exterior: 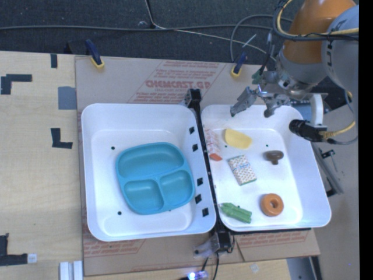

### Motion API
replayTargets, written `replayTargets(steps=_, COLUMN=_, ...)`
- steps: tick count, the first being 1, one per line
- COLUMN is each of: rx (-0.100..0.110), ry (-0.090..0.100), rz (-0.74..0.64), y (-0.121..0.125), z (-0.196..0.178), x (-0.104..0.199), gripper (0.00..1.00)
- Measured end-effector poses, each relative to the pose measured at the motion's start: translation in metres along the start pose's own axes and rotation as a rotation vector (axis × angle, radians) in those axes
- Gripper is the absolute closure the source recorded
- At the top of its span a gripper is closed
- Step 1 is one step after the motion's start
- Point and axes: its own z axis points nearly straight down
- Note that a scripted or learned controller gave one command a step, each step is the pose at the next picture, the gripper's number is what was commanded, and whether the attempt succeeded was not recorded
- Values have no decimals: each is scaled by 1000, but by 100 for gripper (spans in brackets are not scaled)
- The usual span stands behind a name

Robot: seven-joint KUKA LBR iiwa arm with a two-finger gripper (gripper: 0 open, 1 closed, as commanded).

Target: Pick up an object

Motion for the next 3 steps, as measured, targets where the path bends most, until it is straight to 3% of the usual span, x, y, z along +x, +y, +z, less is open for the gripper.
replayTargets(steps=2, rx=6, ry=0, rz=1, y=-12, z=117, x=-10, gripper=0)
replayTargets(steps=3, rx=-13, ry=-13, rz=5, y=-9, z=160, x=-16, gripper=0)
